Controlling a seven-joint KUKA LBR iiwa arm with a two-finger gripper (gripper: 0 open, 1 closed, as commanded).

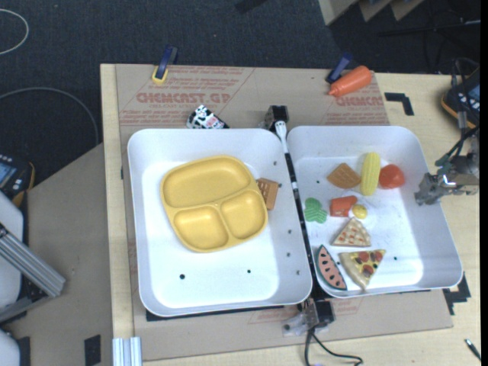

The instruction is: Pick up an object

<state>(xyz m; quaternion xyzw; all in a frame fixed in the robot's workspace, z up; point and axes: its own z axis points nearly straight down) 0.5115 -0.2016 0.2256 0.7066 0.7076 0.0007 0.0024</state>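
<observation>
Near edge of right bin [446, 259]: watermelon slice [330, 268] against the front-left wall, pizza slice [364, 265] just beside it, a second pizza slice [351, 234] just behind. Mid bin: red piece [344, 204] with a small yellow piece [359, 213] touching it, green piece [315, 210] near the left wall. Far row: brown piece [345, 176], corn cob [370, 173], tomato [392, 176].

Gripper [431, 189] sits at the right wall of the right bin, beyond the tomato, touching no toy. Cannot tell how it is set; nothing seen in it.

Judgement: approach step, no pick yet. Next move calls for travel left over the bin, then descent on one well-separated toy; tomato is nearest.

Left bin [149, 265]: yellow divided plate [213, 202], brown block [268, 192] touching its right rim.

Far: board [122, 128] printed "CHEMCAST GP", repeated faintly on the right. Orange carrot [351, 81] by a clamp
</observation>
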